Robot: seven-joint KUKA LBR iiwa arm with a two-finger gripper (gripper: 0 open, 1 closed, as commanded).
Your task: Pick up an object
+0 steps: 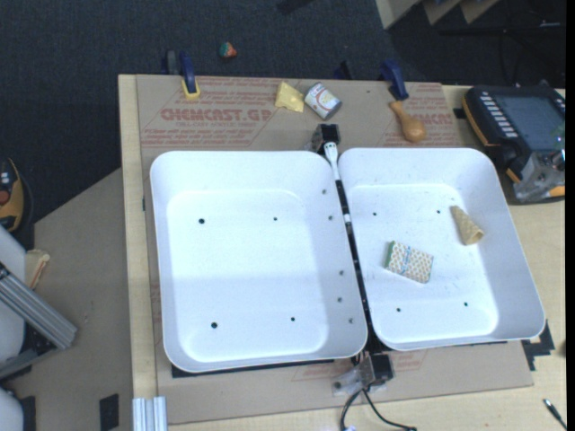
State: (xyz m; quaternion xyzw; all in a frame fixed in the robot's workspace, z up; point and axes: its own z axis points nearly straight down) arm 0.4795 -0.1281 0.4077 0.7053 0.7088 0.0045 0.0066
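Note:
Two white bins sit side by side on the bench. In the right bin (503,268) lie a small patterned rectangular packet (410,262) near the middle and a tan cone-shaped piece (466,224) toward the right wall. The left bin (171,268) shows bare white floor.
Behind the bins on the cardboard lie a yellow wedge (288,98), a small white-and-grey box (322,101) and a brown wooden-looking piece (410,123). Blue clamps (188,73) hold the board's back edge. A black pendant with a screen (521,124) sits at the right.

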